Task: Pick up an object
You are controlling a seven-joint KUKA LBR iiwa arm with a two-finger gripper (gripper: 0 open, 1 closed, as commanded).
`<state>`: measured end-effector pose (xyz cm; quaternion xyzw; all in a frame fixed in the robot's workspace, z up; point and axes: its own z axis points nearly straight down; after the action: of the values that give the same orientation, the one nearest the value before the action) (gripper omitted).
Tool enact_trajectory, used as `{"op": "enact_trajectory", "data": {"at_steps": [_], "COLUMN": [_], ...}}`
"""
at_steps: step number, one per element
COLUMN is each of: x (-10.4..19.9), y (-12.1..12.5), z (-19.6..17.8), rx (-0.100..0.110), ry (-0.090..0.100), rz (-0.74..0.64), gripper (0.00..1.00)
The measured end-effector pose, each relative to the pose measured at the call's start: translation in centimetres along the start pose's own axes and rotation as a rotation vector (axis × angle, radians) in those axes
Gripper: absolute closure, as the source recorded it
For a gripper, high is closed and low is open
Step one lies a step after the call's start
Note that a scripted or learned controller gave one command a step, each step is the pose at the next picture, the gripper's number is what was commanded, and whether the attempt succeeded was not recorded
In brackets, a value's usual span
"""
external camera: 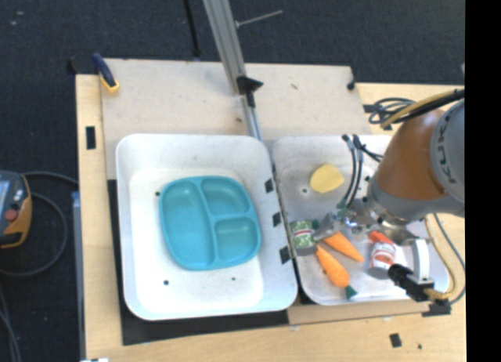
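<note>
Camera view: the arm [415, 168] reaches over the right bin [297, 157], its gripper [354, 223] low among the objects; whether it is open or closed I cannot tell. Two toy carrots [335, 266] lie just beside it, a small green-labelled packet [303, 237] to their left, a yellow piece [327, 179] above. A red-and-white item [383, 255] sits nearby. The left bin [141, 157] holds a teal divided tray [210, 222].

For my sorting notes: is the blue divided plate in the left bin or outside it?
In. The blue divided plate lies flat inside the left bin, with white bin floor visible around it.
</note>
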<state>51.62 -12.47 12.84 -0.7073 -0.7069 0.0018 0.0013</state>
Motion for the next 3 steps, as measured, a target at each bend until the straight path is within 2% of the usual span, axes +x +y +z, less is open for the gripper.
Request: {"op": "enact_trajectory", "data": {"at_steps": [1, 3], "x": [0.0, -0.2], "y": [0.3, 0.4], "z": [-1.5, -12.6], "rx": [-0.009, -0.012], "ry": [0.001, -0.001], "rz": [0.004, -0.005], "gripper": [1.00, 1.00]}}
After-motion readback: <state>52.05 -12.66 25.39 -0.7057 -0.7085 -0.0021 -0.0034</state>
